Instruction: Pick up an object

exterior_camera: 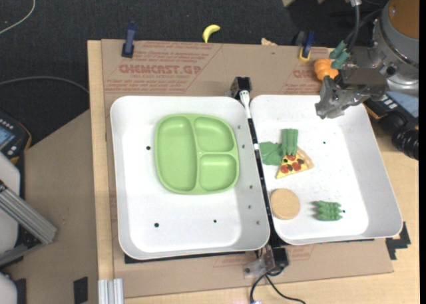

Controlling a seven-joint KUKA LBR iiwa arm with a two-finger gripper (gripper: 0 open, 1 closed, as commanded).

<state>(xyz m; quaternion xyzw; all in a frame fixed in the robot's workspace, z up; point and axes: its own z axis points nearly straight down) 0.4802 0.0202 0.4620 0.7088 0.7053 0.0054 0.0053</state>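
Note:
My gripper (pixel 327 108) hangs over the far edge of the right bin (pixel 373 183), above bare white floor, with nothing visible between its fingers. Below and left of it lie a green leafy piece (pixel 289 140), a second green piece (pixel 269 153) and a toy pizza slice (pixel 293 163), bunched near the bin's left side. A tan round cookie (pixel 285 203) lies nearer the front, with a small green vegetable (pixel 327 211) to its right. The gripper is apart from all of them.
The left bin (pixel 133 216) holds a green three-compartment plate (pixel 197 153). An orange toy (pixel 323 68) sits on the cardboard behind the right bin, close to the arm. A yellow banana (pixel 210 31) lies beyond the bench's far edge. Blue clamps hold the cardboard.

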